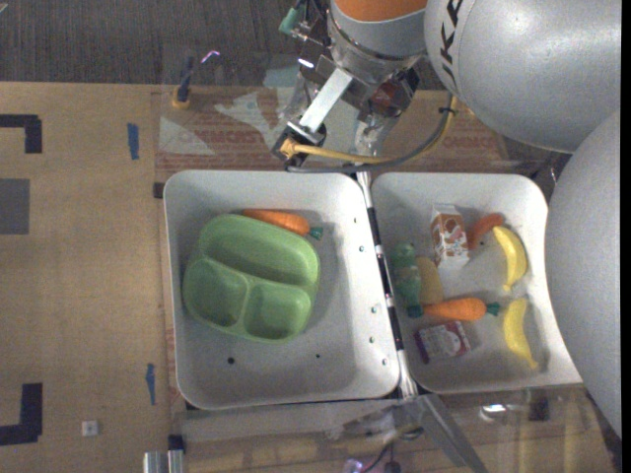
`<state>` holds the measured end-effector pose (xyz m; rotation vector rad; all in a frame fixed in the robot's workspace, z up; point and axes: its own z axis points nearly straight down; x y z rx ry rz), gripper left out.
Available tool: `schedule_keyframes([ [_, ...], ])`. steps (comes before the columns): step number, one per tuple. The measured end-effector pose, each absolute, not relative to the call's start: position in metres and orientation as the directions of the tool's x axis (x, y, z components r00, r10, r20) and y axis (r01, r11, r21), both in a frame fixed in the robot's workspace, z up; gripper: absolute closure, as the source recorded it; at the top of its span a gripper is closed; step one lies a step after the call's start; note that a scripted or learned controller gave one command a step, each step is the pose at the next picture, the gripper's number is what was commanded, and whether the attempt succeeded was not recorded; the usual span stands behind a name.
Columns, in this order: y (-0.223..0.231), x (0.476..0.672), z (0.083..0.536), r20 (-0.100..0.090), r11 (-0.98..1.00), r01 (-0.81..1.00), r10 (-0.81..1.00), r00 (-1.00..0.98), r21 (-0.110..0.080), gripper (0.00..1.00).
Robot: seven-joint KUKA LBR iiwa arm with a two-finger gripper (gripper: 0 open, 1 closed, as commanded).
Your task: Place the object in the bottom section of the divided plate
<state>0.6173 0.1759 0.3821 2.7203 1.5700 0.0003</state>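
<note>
One carrot [279,222], orange, taken as the likeliest object for the task since the hand carries nothing that can be seen. It lies in the left bin [197,363] near that bin's far edge, touching or just beside the far rim of the divided plate [251,279]. Its long axis runs roughly along that far edge, with the green leafy end toward the wall shared with the right bin [532,200].

One divided plate, green, empty, a little askew in the middle of the left bin. It has a long section on its far side and two smaller ones on its near side; the bottom section is judged to be one of these, across the plate from the carrot.

One hand [370,116], above the surface [79,264] just beyond the far edges of both bins, over their shared wall. The carrot lies nearer than it and to its left. Whether it is apart or together cannot be told.

One arm [513,47], reaching in from the right, wrist steeply down.

Right bin: a second carrot [455,309] and a small carton [449,236], among others.
</note>
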Motion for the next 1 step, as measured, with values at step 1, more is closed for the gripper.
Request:
schedule_keyframes([
  [1, 0.182, 0.616, 0.3918, -0.001, -0.49, 0.872, 0.872, 0.49, 0.001, 1.0],
])
